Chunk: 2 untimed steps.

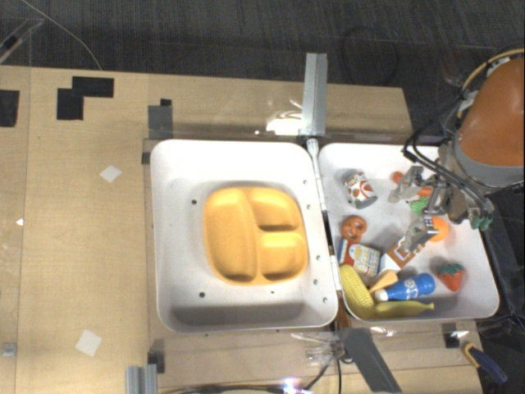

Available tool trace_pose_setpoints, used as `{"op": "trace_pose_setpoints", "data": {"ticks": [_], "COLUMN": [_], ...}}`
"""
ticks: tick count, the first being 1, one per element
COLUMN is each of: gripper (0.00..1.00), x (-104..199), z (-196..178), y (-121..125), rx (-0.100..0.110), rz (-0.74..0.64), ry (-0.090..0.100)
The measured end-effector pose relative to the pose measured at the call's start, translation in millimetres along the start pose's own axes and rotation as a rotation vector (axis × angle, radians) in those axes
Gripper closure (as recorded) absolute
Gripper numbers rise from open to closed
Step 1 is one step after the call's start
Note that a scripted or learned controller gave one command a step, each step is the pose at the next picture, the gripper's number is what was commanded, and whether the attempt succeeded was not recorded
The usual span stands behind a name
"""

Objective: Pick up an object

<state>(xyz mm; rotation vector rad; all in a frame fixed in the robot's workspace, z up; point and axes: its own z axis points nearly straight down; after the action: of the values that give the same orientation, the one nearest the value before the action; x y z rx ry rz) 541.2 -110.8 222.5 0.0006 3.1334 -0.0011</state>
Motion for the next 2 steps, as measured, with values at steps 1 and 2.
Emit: {"op": "trace_pose_setpoints", "data": {"ticks": [1,2], "gripper": [0.00,0.00], "x": [-14,-63], "z": [115,131], "y": [-1,13], "rx": [0.001,0.000], "rz": [-0.174,0.180], "ry": [-0.010,0.014]}}
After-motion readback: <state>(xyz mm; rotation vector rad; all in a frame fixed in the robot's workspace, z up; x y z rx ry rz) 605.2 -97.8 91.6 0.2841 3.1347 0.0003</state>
